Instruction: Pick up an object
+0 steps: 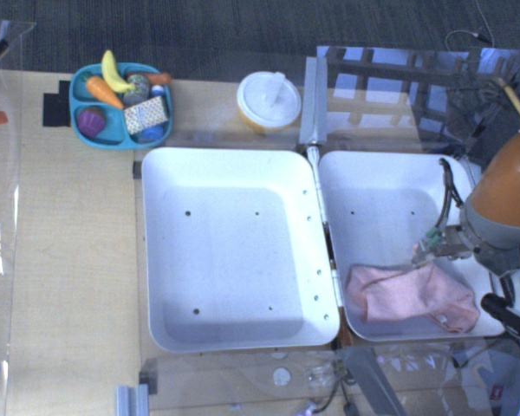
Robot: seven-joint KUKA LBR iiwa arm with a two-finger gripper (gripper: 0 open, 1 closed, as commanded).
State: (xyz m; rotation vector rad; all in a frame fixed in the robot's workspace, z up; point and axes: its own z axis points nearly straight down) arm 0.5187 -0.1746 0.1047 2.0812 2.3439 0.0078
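Pink cloth (pixel 412 295) is lying crumpled along the near wall of the right bin (pixel 373 185), at about five o'clock in the frame; the end effector (pixel 435 248) is hanging just above the cloth's upper edge, at roughly four o'clock, and whether it is touching the fabric I cannot tell; nor can I tell how it is set, since the grey arm (pixel 507 202) with its orange band is crowding that spot; the left bin (pixel 234 250) is sitting beside it at the centre; on the bench (pixel 61 258), a blue divided tray (pixel 121 107) of toy food is resting at eleven o'clock, and a white lidded cup (pixel 269 100) is standing at twelve.
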